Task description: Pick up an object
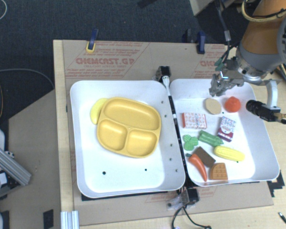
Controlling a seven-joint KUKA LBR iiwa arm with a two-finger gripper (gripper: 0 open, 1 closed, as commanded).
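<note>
Camera view: corn cob (pixel 229 153) lying left-right

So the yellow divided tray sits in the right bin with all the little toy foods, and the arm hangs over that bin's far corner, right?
Not quite. The camera view shows the yellow divided tray in the left bin, apart from the toy foods, which lie in the right bin. The rest holds: the arm hangs over the right bin's far corner.
</note>
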